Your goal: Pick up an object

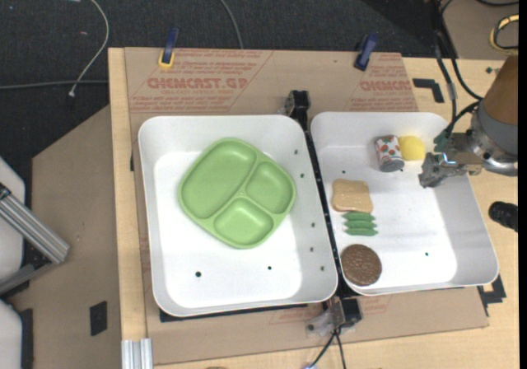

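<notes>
The right bin (pixel 461 235) holds a small can (pixel 388 152), a yellow ball-like fruit (pixel 412 147), a tan toast slice (pixel 352 195), a green pea pod piece (pixel 360 223) and a brown round cookie (pixel 361 264). My gripper (pixel 435 170) hangs over the right bin's upper right part, just right of the yellow fruit and apart from it. I see nothing between its fingers.
A green three-compartment plate (pixel 237 192) lies in the left bin (pixel 165 219). Clamps (pixel 169 44) hold the cardboard under both bins at the back. Cables run over the dark floor at the back left. The arm's grey body (pixel 502 124) stands at the right edge.
</notes>
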`<state>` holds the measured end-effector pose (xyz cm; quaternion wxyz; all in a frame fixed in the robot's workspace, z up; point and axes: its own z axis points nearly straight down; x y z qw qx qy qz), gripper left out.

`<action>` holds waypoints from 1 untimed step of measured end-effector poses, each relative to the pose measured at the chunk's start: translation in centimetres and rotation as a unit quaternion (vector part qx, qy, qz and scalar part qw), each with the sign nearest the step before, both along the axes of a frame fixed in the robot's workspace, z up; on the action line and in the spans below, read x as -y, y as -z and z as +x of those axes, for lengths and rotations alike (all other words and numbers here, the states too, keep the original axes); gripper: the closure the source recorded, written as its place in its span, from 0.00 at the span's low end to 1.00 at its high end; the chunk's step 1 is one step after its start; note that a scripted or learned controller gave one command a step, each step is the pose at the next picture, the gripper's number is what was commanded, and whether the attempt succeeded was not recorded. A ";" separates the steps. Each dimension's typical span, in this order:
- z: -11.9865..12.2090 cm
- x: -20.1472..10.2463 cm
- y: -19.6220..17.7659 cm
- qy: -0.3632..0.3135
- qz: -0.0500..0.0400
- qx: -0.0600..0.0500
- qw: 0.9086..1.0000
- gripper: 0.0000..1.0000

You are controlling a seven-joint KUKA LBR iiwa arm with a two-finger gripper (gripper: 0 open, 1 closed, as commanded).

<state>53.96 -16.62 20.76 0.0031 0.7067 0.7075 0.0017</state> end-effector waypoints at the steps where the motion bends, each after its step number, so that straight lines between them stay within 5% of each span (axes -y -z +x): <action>1: -0.7 -4.7 0.5 -0.001 0.002 -0.005 1.000 1.00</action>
